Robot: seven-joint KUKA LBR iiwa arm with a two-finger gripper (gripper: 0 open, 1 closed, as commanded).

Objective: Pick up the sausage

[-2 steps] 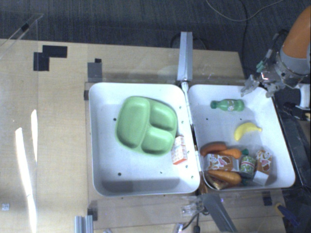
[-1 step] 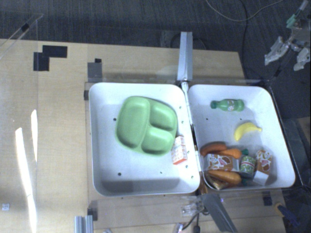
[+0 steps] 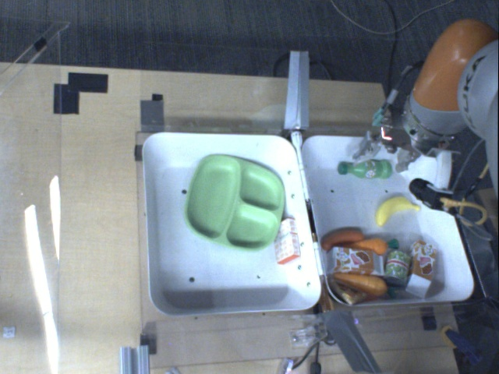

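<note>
From the camera above the bench, my gripper (image 3: 387,148) hangs over the far right part of the right bin (image 3: 327,156), close to that bin's back wall. The orange band of my arm (image 3: 456,61) sits above it at the upper right. My fingers are too small and blurred here for me to tell how far apart they stand, and I see nothing between them.

Just under me and a little left lies a green bottle (image 3: 365,168), on its side, running roughly left to right. Nearer the front and to the right is a banana (image 3: 396,209), curved, apart from the bottle. Between those two and the back left corner the white floor is bare, so the open room in this bin is its back half and left side.

The sausage (image 3: 343,237) lies in the front half of the right bin, near its left wall. It is reddish brown, and its long axis runs almost left to right, the right end tilted slightly toward the back. Its right end touches an orange carrot-like piece (image 3: 372,246). Just in front of it sits a crowd of things: a printed packet (image 3: 352,261), a bread roll (image 3: 361,285), a small green can (image 3: 397,264) and another packet (image 3: 423,258). They press against the front wall.

The left bin (image 3: 160,232) holds a green divided plate (image 3: 235,201), face down, near the middle, and a small sachet (image 3: 288,241) by the wall dividing the bins.
</note>
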